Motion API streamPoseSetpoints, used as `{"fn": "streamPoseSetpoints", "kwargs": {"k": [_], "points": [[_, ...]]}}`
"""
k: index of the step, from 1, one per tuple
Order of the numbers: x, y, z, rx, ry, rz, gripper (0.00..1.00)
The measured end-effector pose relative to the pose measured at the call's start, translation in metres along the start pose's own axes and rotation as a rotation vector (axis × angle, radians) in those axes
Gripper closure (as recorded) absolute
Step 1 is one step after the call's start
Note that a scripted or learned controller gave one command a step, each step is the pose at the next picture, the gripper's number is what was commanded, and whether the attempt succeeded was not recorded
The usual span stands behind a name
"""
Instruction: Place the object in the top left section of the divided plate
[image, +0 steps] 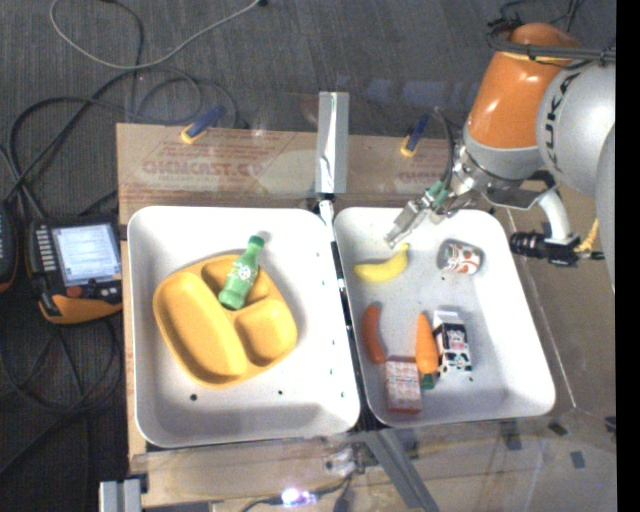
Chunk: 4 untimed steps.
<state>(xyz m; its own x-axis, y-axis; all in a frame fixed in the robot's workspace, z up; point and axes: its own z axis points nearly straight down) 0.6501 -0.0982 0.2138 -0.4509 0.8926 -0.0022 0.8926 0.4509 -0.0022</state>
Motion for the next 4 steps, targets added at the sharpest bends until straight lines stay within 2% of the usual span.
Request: {"fn": "streamPoseSetpoints", "kwargs": {"k": [1,2,3,4], "points": [[-0.085,-0.085,-0.016,-0.001,-0.002,0.012,0.0],[-0.085,-0.084,-0.025,-0.003,-0.002,0.012,1.0],[-0.085,-0.084,-0.025,-0.003,-0.002,0.011,0.0],[-0.085,-0.083,-0.034,-0.005,-0.002,0.011,1.0]]}}
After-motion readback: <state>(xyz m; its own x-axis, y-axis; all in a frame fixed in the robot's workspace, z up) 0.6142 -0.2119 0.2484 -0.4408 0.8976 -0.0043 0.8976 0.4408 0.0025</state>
